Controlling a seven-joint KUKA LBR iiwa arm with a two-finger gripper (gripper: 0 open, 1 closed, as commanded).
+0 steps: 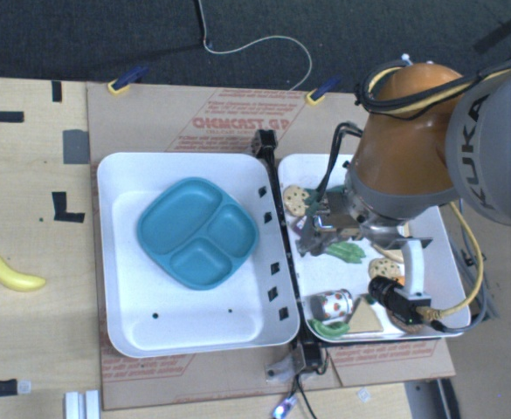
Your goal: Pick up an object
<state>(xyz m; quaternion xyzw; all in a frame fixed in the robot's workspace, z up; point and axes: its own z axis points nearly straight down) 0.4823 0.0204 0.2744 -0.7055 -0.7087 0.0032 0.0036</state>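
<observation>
While my grey arm with its orange band (408,138) reaches in from the right of the frame, my claw (318,234) hangs low over the left part of the right bin (447,260), and I cannot tell what state it is in, since my own wrist covers most of it. Just beside it on the right lies a green leafy piece (346,252). A spotted cookie (294,200) sits near the bin's upper left corner, above the claw. Toward the bottom edge of that bin rest a shiny red-and-silver object (334,304) and a green ring-like thing (328,328). The left bin (120,234) carries a blue divided plate (197,232). Well apart, at the far left of the table (37,147), lies a yellow banana (10,271).
</observation>
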